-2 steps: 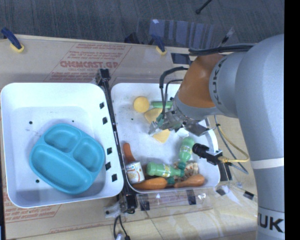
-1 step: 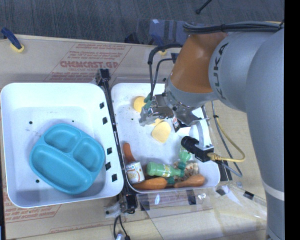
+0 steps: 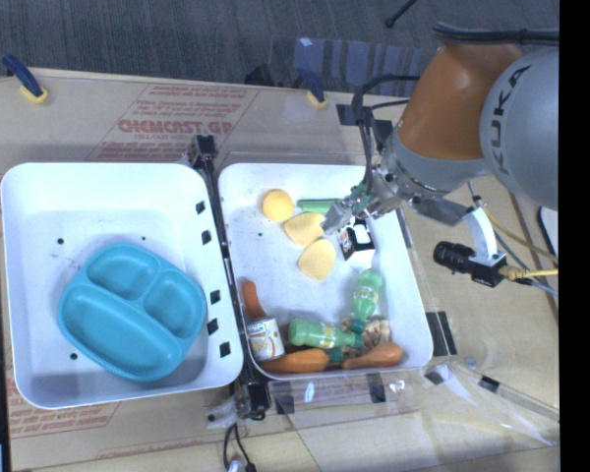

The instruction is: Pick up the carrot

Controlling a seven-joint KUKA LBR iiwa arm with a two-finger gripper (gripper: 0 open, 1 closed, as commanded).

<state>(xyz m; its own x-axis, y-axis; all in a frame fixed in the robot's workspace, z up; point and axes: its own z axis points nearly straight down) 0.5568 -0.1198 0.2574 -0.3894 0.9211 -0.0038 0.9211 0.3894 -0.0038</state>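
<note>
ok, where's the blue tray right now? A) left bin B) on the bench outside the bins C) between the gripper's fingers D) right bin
A: the blue tray lies flat in the left bin, while the gripper is over the right bin, near the yellow pieces.

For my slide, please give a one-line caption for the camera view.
Gripper hovers over yellow pieces in the right bin; carrot lies at its near edge; blue tray in the left bin.

red "chemcast gp" on brown board (image 3: 177, 126)
</note>
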